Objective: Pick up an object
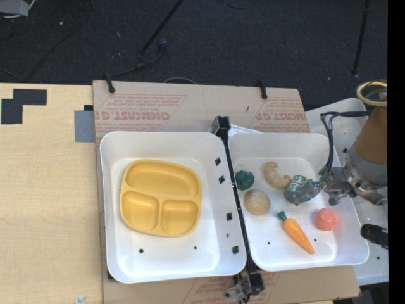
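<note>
At the frame's right, the grey end effector (302, 190) sits low in the right white bin (278, 145), beside a tan curved piece (276, 174); its grip cannot be told. An orange carrot (297, 232) and pink ball (326, 219) lie lower right.

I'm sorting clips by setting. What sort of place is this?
Probably a robotics lab bench for grasping tests. Two white bins sit on cardboard; one holds a yellow divided plate, the other toy food such as a carrot. Loose cables run across dark carpet behind.
</note>
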